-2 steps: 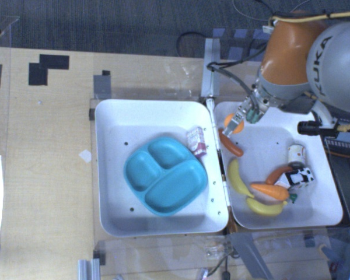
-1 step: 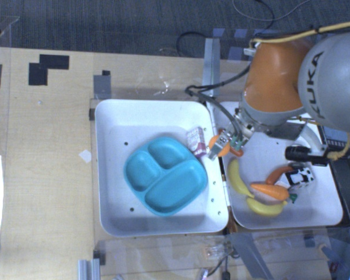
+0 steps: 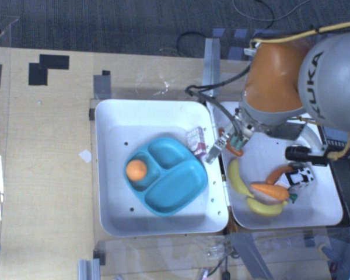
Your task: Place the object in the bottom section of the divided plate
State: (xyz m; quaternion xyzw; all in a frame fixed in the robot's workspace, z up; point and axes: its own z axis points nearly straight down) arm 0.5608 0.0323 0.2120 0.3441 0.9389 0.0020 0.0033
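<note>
the two-finger gripper (image 3: 214,150) sits over the divider between the two bins, beneath the grey arm with its orange band (image 3: 274,77). whether its fingers stand wide or narrow cannot be told from this angle, and nothing is seen between them. just to its left, at the right edge of the left white bin (image 3: 108,174), lies a small crumpled silver-and-red wrapper packet (image 3: 195,139), touching or nearly touching the upper right rim of the blue divided plastic plate (image 3: 181,185). the plate rests in the middle of the left bin. a small round orange ball (image 3: 136,170) sits in the plate's left compartment. in the right white bin (image 3: 332,212) lie a yellow banana (image 3: 245,188), an orange carrot (image 3: 270,191) across it, and a small black-and-white toy figure (image 3: 300,177) beside them.
</note>
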